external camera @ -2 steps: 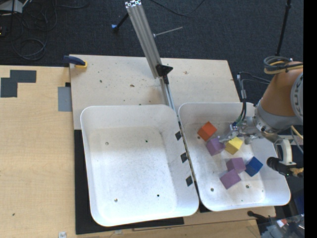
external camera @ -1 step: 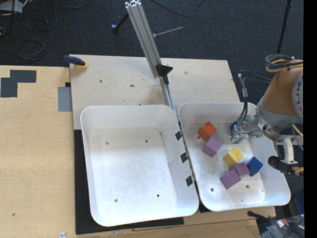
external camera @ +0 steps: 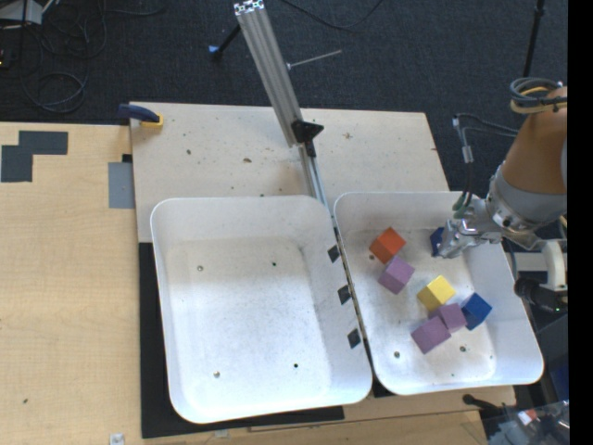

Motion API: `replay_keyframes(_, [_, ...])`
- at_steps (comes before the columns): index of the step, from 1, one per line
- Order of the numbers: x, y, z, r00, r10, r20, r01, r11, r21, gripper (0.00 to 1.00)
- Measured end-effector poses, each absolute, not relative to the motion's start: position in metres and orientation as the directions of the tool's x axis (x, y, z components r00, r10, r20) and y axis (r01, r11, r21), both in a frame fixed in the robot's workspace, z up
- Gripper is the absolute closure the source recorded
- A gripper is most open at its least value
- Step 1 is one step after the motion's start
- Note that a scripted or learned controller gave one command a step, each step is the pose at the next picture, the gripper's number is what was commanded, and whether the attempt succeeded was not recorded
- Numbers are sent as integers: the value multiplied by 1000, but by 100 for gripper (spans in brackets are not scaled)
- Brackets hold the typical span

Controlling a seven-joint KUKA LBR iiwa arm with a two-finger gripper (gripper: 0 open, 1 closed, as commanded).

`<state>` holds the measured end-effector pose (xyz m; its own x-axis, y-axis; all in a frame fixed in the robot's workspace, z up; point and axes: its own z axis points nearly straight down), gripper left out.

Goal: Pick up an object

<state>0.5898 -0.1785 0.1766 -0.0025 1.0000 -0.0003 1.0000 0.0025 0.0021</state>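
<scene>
Your gripper (external camera: 454, 239) hangs over the right bin (external camera: 519, 364), its opening too small to judge. A dark blue block (external camera: 436, 240) sits partly hidden against it, grasp unclear. Beyond it lie orange (external camera: 388, 244), purple (external camera: 397, 273) and yellow (external camera: 436, 292) blocks.

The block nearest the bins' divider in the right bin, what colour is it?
Orange, seen in the camera view; a purple block sits just below it.
</scene>
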Motion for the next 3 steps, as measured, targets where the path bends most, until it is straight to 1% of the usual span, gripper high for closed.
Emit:
replay_keyframes(1, [595, -177, 221, -3, 1000, -1, 1000, 3, 3, 100])
replay_keyframes(2, [600, -179, 284, -2, 1000, -2, 1000, 2, 5, 100])
replay_keyframes(3, [595, -126, 271, -3, 1000, 2, 1000, 3, -4, 100])
